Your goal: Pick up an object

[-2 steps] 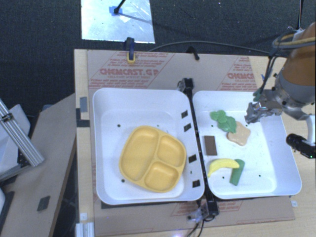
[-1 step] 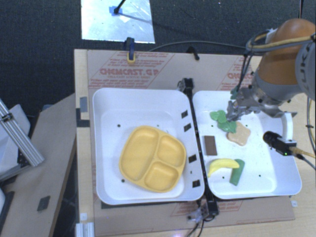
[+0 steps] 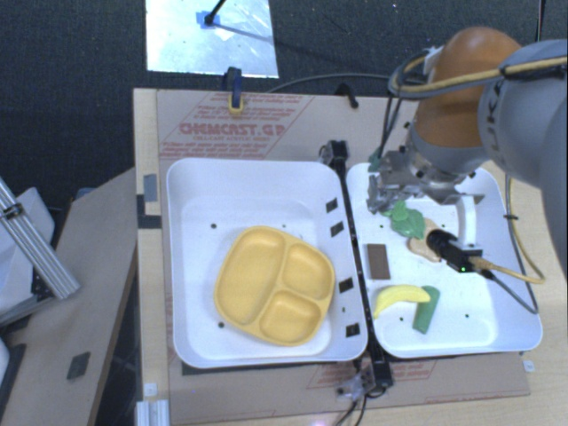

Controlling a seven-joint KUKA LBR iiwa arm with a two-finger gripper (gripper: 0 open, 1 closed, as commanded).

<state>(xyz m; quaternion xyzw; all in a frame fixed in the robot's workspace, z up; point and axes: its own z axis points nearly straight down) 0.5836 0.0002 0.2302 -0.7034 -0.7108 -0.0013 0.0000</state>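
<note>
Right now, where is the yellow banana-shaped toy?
The yellow banana-shaped toy lies in the right white bin, near its front edge, touching the dark green block and just below the small brown rectangular block.

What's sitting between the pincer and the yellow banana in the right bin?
The pincer is at the right white bin's far left corner. Between it and the yellow plastic banana lies a flat brown rectangular block. The green leafy toy lies just right of that line.

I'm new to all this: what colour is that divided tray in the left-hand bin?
The divided tray is plain yellow, seen clearly in the camera view.
</note>
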